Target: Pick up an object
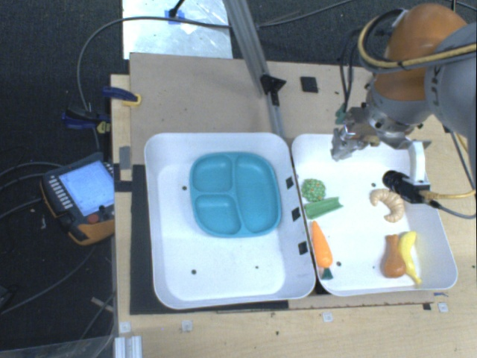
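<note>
Brown bench top (201, 88) | dark floor (45, 36) around it | bright reflective sheet (175, 17) at the far edge | handheld screen pendant (78, 200) on the floor, left

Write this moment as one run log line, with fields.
hand: above right bin, far edge | held: nothing seen | carrot, broccoli, banana: lying in bin

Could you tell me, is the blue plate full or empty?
Empty: all three compartments of the plate show bare blue; the food lies in the other bin.

The grey arm (447, 58) reaches in from the right, its orange band uppermost, the gripper (344, 146) hanging low over the right bin's (447, 274) far-left corner.
</note>
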